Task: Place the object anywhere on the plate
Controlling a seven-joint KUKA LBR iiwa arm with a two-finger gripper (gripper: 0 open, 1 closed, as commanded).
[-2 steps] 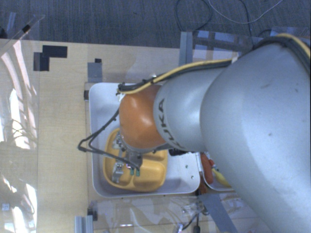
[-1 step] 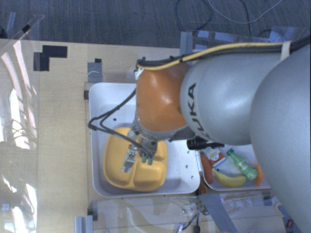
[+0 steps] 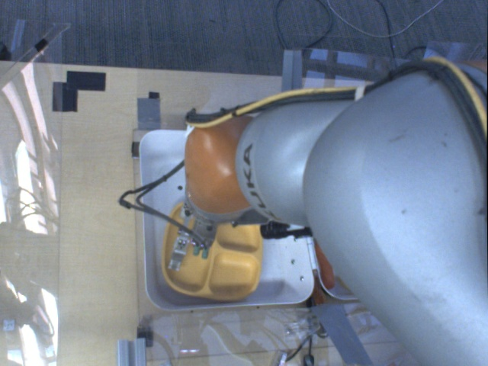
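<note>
A yellow sectioned plate (image 3: pixel 229 269) lies in the left white bin (image 3: pixel 156 158), toward its near side. The grey arm with its orange band (image 3: pixel 213 166) reaches across from the right and covers much of the bin. My gripper (image 3: pixel 185 252) hangs over the plate's left compartment, its tips low above or touching the plate. I see no object between the fingers, and the wrist hides much of them. A reddish-orange thing (image 3: pixel 324 269) peeks out beside the arm in the right bin.
The bin's far-left part shows bare white floor. A black cable (image 3: pixel 141 197) loops from the wrist over the bin's left side. Metal brackets (image 3: pixel 149 113) stand at the bin's corners. The wooden bench spreads out to the left.
</note>
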